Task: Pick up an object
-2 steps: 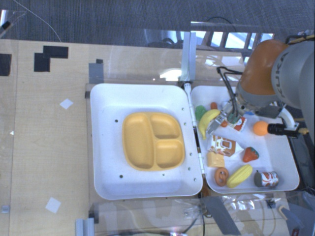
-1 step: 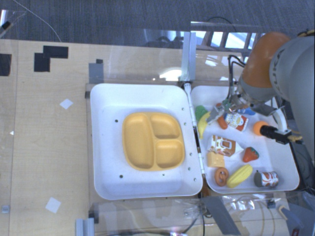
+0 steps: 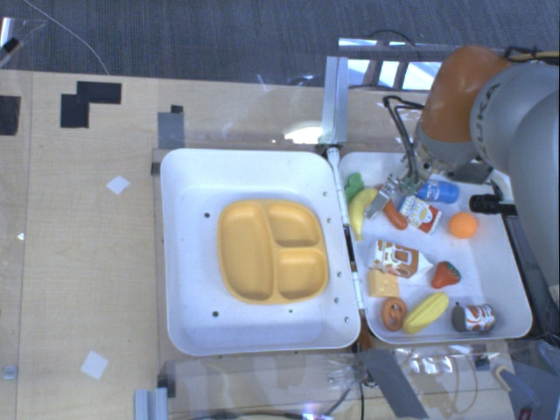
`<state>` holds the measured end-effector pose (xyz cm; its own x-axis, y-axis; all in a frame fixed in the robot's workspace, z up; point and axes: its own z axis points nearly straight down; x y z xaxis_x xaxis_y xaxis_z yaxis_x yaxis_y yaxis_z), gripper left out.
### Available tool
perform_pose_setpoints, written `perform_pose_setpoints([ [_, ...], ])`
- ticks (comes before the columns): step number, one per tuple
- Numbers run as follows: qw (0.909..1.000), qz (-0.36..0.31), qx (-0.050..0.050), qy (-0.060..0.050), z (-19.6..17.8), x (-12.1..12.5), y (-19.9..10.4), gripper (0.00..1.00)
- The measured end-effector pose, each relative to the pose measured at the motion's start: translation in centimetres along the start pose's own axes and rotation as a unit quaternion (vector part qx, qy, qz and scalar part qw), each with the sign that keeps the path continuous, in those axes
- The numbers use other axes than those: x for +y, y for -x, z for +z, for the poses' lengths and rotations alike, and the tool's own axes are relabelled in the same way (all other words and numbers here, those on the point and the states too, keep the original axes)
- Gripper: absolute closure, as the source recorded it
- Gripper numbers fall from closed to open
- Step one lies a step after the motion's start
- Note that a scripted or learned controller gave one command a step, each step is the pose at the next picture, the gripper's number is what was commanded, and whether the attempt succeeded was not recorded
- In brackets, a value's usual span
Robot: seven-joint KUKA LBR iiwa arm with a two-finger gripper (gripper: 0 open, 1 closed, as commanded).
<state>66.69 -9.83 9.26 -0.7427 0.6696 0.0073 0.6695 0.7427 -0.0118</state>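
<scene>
Nearest the camera, along the front of the right bin point(image 3: 516, 322), lie a small can point(image 3: 473, 318), a yellow corn-like piece point(image 3: 426, 311) and a round pretzel-coloured piece point(image 3: 393, 312), all close together. Just behind them sit a cheese wedge point(image 3: 382, 283), a flat printed packet point(image 3: 396, 258) and a strawberry point(image 3: 445, 275). The left bin point(image 3: 184, 234) holds a yellow divided tray point(image 3: 272, 251) and nothing else loose.

Farther back in the right bin, an orange ball point(image 3: 464, 226) lies by itself, and a crowded patch holds a banana point(image 3: 361, 210), a green piece point(image 3: 353, 185), a red sausage-like piece point(image 3: 395, 217), a red-and-white carton point(image 3: 418, 213) and a blue-capped bottle point(image 3: 437, 192).

The end effector point(image 3: 391, 192) reaches down into that crowded patch, right by the carton and the sausage piece. Whether it is spread or closed, and whether anything sits in it, I cannot tell; the arm point(image 3: 490, 103) and the clutter blur that spot.

Since any object will do, the likely target is one in this cluster. The risk comes from the crowding: the end effector could come down on two things at once, push the carton or bottle aside, or pinch only an edge so the piece slips out on the lift. The banana rests against the bin wall, which leaves little room on that side.
</scene>
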Motion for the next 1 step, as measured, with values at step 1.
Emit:
perform_pose_setpoints([
  [1, 0.9999, -0.004, -0.011, 0.009, -1.16, 0.59, 0.2, 1.0],
])
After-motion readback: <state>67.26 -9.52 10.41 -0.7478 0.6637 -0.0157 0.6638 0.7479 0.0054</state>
